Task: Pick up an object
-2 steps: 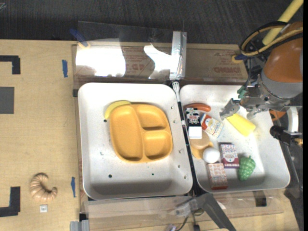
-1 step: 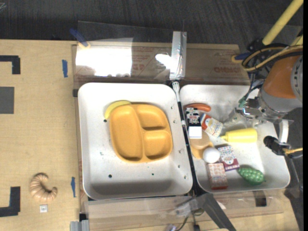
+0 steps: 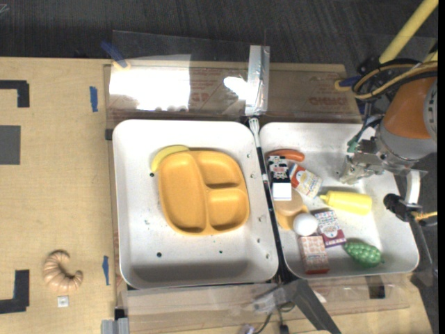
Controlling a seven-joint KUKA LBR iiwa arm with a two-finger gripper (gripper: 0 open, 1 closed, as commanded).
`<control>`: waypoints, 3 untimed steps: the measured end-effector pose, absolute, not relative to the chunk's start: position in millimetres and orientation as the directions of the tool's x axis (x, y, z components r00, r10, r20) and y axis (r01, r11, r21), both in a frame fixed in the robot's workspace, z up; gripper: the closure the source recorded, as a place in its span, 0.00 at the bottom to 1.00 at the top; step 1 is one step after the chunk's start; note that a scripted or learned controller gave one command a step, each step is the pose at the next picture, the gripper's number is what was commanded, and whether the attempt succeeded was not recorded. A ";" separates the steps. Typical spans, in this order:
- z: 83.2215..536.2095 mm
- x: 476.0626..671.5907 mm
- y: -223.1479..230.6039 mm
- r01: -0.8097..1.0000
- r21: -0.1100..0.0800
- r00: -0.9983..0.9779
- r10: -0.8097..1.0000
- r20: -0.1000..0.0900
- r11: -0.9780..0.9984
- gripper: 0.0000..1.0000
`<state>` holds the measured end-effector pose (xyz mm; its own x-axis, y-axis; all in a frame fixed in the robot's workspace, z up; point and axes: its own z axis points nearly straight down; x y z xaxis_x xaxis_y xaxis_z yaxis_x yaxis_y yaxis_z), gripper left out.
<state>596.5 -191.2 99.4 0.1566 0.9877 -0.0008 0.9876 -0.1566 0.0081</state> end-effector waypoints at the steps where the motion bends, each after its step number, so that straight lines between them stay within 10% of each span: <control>1: 98.6 596.1 -191.2 0.988 0.007 0.157 0.988 -0.001 -0.157 0.00; 3: 88.0 509.2 -134.5 0.999 0.006 0.044 0.999 0.000 -0.044 0.00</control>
